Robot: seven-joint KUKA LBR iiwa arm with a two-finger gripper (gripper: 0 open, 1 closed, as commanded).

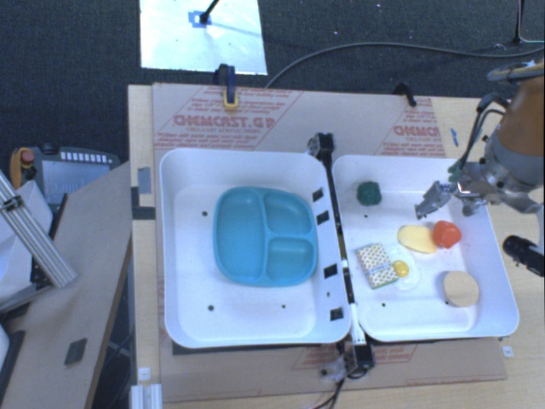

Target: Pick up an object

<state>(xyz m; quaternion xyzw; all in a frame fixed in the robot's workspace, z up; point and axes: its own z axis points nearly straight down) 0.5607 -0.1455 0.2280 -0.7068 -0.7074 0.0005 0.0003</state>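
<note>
Nearest the lens, the tan round block (461, 288) sits by the right bin's (502, 313) near right corner, untouched. Tool (438, 196) hangs over that bin's far right part, fingers (428, 203) slightly apart, nothing between them. Just below it: red ball-like piece (446, 233) touching a yellow oval piece (416, 239); these are the closest candidates. Judgement: both look like light, rigid plastic toys with smooth rounded skins, likely to squirt out of a shallow pinch; best taken across the widest middle, approaching straight down, and the red one needs clearance from its yellow neighbour. Further out, a patterned square piece with a fried-egg toy (381, 265) lies toward the bin's near left; a dark green lump (369, 193) rests near the far left corner. Left bin (183, 228) carries a blue divided plate (262, 234). Bins sit on a printed cardboard sheet (281, 113) over the bench (140, 143); dark carpet (68, 58) and cables beyond the far edge.
</note>
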